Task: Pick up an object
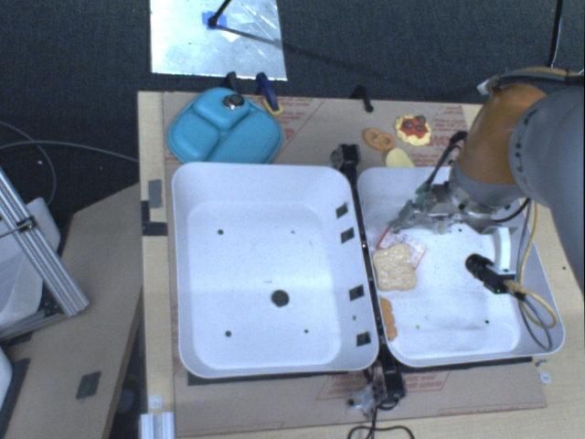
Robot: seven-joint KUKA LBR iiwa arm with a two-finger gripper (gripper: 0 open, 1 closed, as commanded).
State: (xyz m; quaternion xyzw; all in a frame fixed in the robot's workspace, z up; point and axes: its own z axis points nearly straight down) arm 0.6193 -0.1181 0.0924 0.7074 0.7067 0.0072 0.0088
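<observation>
Arm over the right bin [512,341], gripper [408,219] low near its left wall.
Can't tell the gripper's state. Slice of bread [395,267] lies just below it, on a packet [409,245]; nothing visibly held.

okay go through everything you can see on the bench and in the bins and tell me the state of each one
Pincer: low in the right bin, above the packet.
Packet: flat on the bin floor.
Bread slice: lying flat, touching the packet.
Cookie: against the bin's left wall.
Right bin: holds the food items.
Left bin: upright, beside the right bin.
Blue container: closed, on the bench behind the left bin.
</observation>
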